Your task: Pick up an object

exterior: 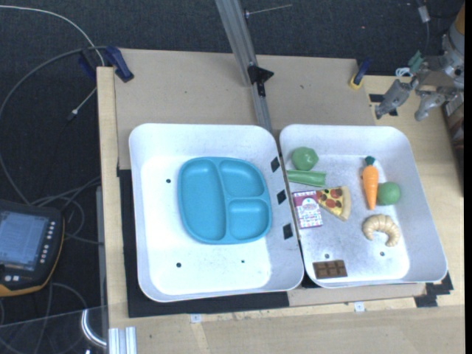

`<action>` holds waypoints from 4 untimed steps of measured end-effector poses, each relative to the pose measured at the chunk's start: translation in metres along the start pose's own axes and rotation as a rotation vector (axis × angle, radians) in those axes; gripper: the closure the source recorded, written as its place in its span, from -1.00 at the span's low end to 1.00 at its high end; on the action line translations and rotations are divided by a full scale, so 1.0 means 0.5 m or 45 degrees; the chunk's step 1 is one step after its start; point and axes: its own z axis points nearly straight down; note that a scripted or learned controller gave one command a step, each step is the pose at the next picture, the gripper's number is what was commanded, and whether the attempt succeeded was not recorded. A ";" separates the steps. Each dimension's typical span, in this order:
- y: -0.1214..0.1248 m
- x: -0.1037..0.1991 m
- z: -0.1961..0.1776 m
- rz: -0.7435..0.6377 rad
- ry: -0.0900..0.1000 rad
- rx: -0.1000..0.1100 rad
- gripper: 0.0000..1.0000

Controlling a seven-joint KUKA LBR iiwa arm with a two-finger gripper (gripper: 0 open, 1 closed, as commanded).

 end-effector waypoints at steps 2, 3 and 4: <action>0.007 -0.007 0.121 0.002 0.000 0.004 -1.00; -0.010 0.004 0.216 0.001 0.001 0.005 -1.00; 0.006 0.014 0.330 -0.001 0.002 0.006 -1.00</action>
